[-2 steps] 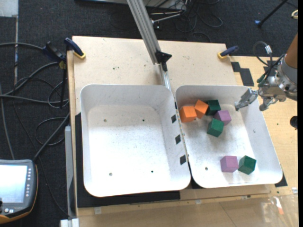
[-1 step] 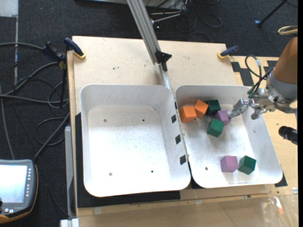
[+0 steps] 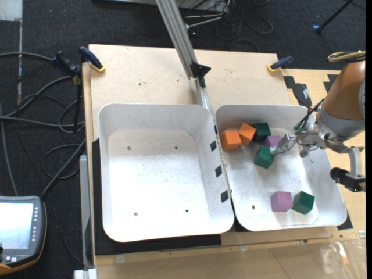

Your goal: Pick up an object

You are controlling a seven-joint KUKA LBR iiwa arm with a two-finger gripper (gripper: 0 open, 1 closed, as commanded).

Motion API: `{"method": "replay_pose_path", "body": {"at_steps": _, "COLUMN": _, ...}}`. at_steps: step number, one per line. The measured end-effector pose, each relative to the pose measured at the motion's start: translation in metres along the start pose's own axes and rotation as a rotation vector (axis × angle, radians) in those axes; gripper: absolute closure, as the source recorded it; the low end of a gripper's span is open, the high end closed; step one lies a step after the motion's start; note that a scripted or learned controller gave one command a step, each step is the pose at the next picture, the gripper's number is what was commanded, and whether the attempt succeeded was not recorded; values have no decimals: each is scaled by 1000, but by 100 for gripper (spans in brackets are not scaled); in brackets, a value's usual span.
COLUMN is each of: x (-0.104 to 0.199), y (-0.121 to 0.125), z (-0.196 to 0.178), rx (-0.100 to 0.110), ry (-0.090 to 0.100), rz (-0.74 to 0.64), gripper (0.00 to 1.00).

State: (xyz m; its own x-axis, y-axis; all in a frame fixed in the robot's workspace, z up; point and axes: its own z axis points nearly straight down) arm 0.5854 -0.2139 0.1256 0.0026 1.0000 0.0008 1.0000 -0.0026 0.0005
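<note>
Your gripper (image 3: 283, 145) hung low in the right bin (image 3: 325, 182) just beside a green cube (image 3: 264, 156); I could not tell its state.

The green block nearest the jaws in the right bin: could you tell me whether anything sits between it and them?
Nothing visible does. The gripper is right beside the green block, up and to its right in the right bin. A purple block lies close by, just above that path rather than across it.
</note>
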Motion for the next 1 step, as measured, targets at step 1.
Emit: {"method": "replay_pose_path", "body": {"at_steps": 1, "x": -1, "y": 2, "z": -15, "rx": -7, "ry": -3, "rz": -2, "gripper": 100}}
